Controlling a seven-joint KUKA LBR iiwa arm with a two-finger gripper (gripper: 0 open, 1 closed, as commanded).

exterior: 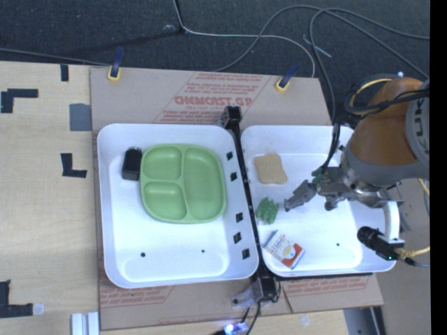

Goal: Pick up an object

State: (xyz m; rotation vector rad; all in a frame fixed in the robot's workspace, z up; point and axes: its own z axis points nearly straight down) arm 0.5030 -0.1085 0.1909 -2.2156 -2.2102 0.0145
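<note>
Arm cut off at the right edge, upper links out of frame. Gripper small and dark; finger gap too small to judge. Right bin's far right wall hidden under the wrist. Box in that bin printed, text too small to read. Black block beside the green tray too dark to make out any detail. Cardboard lettering partly hidden by the bins. Cables run off the top edge. Clamp at the bottom blurred, tangled with wires.
</note>
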